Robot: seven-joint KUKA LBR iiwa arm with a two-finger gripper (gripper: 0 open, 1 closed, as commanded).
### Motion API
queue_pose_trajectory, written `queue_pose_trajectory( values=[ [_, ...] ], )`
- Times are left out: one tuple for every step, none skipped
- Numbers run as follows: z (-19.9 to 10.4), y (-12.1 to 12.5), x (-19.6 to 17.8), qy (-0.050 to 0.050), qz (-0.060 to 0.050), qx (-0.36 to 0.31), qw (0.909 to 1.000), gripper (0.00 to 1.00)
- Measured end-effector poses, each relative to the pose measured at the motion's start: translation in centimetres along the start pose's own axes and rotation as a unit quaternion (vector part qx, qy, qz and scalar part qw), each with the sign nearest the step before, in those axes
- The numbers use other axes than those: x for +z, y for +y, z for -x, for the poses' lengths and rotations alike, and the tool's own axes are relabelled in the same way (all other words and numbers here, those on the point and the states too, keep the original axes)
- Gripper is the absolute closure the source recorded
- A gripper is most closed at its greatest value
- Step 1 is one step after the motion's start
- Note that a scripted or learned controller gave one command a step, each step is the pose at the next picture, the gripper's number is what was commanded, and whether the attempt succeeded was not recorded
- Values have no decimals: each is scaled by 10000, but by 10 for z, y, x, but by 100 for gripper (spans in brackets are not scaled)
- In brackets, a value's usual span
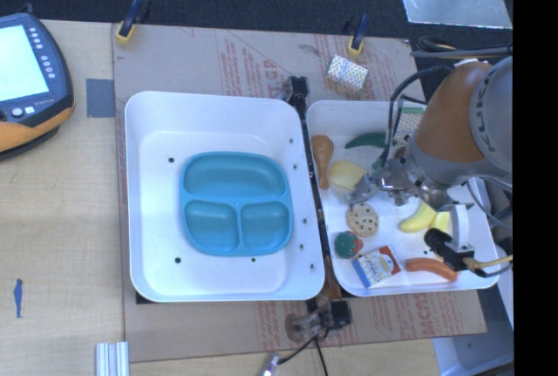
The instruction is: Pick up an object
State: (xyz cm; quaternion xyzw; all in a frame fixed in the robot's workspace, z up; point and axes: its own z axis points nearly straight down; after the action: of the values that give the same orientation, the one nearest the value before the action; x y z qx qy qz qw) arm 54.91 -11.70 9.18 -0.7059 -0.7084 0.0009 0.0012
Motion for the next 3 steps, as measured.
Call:
queue_pose_trajectory(
  values=[
    [-16,-28,1,-2,-11,-10,10000,0],
    [-15,-26,-12,-11,2,-29,10000,100],
    [-15,-26,-12,-14,1,-34,10000,0]
  ],
)
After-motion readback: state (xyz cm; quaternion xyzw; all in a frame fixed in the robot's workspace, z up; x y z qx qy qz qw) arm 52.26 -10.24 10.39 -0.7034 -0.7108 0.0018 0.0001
